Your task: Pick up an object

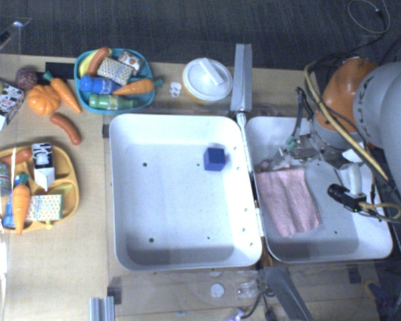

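A small blue cube (214, 158) lies in the left white bin (140, 246), toward its upper right. In the right bin (334, 246) a pink cloth (289, 200) is spread flat against the left wall. My gripper (289, 155) reaches in from the right and hangs low over the far edge of the pink cloth, with the grey arm and its orange band (344, 89) behind it. The cube is well to the gripper's left, beyond the wall between the bins. Nothing can be seen held.
A blue bowl (113, 79) and a yellow plate (33, 187) of toy food stand on the bench at the left, with a pumpkin (43, 99), carrot and sausage (66, 128) loose nearby. A white lidded tub (207, 79) sits behind the bins. Cables (354, 202) drape over the right bin.
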### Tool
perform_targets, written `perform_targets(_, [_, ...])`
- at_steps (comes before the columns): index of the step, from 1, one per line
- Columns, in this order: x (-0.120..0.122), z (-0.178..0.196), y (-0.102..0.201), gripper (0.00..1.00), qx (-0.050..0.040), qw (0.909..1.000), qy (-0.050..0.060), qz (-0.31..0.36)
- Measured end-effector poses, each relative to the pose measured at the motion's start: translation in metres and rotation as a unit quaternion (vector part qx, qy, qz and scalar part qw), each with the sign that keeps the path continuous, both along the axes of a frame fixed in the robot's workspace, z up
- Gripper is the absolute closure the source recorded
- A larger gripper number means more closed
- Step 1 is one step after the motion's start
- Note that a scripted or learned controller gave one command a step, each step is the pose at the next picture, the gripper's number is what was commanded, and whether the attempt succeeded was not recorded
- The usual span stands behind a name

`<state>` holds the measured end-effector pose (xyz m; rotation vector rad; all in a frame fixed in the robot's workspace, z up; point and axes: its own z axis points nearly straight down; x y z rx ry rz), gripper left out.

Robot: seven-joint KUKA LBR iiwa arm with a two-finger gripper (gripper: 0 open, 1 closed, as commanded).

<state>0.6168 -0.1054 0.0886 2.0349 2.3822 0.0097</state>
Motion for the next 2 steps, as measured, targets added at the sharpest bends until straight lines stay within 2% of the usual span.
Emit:
perform_targets(1, [-0.06,0.001,-0.021,0.0,-0.0012,0.9993,-0.001,0.039])
perform_targets(2, [-0.08,0.002,0.007,0.0,-0.0016,0.9977,-0.003,0.068])
